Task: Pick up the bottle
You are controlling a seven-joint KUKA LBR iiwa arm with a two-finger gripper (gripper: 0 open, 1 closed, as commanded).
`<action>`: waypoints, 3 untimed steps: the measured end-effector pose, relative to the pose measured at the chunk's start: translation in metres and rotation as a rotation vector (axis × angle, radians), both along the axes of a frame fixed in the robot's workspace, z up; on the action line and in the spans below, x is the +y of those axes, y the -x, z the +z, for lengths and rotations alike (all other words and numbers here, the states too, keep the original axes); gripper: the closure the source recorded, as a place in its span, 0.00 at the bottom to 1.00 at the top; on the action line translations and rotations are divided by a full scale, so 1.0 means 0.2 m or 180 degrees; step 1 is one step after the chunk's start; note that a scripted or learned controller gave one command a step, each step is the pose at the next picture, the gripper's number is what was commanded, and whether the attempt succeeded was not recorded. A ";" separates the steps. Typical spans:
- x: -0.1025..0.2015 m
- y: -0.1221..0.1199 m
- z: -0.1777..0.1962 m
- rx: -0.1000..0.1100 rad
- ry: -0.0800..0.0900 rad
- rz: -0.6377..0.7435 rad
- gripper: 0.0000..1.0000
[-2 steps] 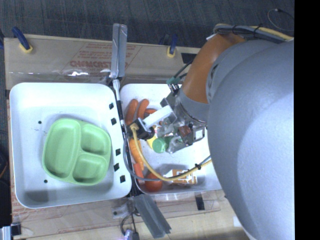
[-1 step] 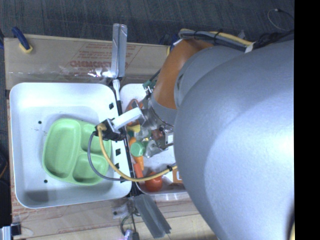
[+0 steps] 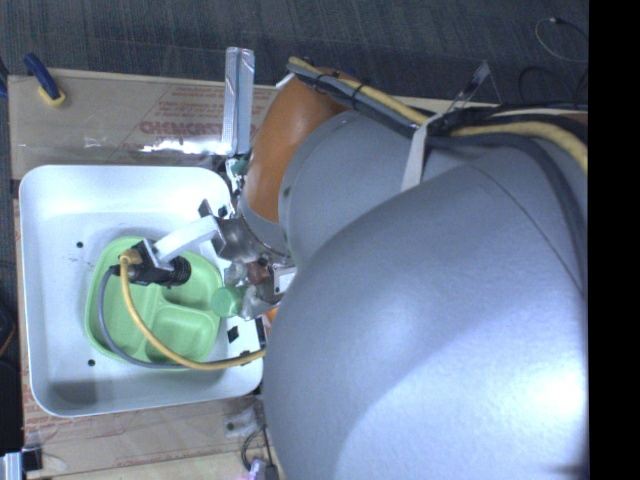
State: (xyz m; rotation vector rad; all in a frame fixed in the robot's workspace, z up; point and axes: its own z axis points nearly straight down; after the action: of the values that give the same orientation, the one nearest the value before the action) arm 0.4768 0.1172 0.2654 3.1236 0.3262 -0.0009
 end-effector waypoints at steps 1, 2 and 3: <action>0.40 0.00 -0.05 0.0001 0.0000 0.0112 1.00; 0.50 0.00 -0.20 0.0006 0.0001 0.0003 1.00; 0.50 0.00 0.34 -0.0009 0.0002 -0.0004 1.00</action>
State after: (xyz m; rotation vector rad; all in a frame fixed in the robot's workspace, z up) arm 0.4771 0.2177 0.3340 3.1229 0.3241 0.0033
